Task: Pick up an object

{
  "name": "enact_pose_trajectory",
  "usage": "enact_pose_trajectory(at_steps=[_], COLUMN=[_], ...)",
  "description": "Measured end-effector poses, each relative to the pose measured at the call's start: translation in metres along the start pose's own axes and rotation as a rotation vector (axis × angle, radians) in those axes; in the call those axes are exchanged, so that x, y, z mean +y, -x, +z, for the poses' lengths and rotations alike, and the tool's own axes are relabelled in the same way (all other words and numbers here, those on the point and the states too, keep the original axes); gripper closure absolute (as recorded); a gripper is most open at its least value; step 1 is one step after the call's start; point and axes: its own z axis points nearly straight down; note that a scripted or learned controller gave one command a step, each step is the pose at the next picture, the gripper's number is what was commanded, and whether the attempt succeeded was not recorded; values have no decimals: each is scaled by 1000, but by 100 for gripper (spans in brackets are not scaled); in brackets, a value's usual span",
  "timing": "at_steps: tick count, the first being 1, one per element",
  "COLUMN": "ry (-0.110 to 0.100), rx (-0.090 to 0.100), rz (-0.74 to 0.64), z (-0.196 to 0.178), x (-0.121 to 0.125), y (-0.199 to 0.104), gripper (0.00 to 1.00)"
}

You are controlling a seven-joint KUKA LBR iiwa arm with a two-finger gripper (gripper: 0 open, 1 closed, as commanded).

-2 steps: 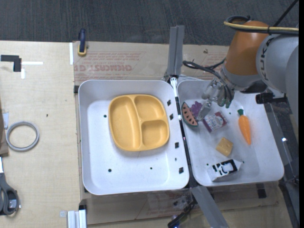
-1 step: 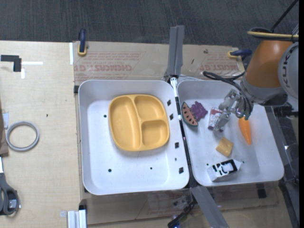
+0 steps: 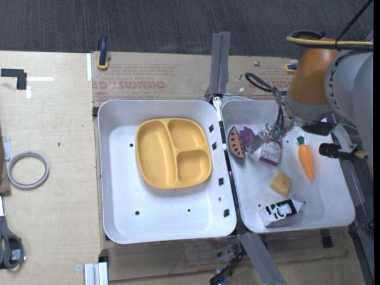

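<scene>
Currently on the bench: two white bins side by side, arm entering from three o'clock.

Left bin (image 3: pixel 119 218): one yellow divided plate (image 3: pixel 174 153), lying flat near the bin's middle.

Right bin (image 3: pixel 332 209): five loose items.
- Watermelon slice toy (image 3: pixel 236 142), against the bin's nine o'clock wall, long axis running twelve to six.
- Purple item (image 3: pixel 247 138), just beside the slice at its three o'clock; too small to identify.
- Small packet (image 3: pixel 270 152), pinkish with a pale label, near the bin's middle toward twelve o'clock.
- Carrot (image 3: pixel 305 160), orange with a green tip, long axis roughly twelve to six, green end at twelve.
- Tan block (image 3: pixel 281 183), at about six o'clock from the packet, apart from it.
- Black-and-white item (image 3: pixel 280 210), near the six o'clock rim.

Gripper (image 3: pixel 276 129): low over the bin's twelve o'clock part, its tip right at the top edge of the small packet. Whether the jaws stand wide or narrow cannot be told from this angle; nothing is seen held between them.

Judgement: the packet is the nearest candidate, lying just toward six o'clock from the tip, so the coming move would turn on a short drop that way. The carrot sits at about four o'clock from the gripper, clear of the packet.

Off the bins: grey ring (image 3: pixel 27 170) on the bench at nine o'clock.
</scene>
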Motion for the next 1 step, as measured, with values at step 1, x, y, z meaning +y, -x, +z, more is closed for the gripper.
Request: enact_pose_trajectory(at_steps=[1], ry=[-1], rx=[-3], rz=[-3], z=[-10], x=[1], y=[0], gripper=[100])
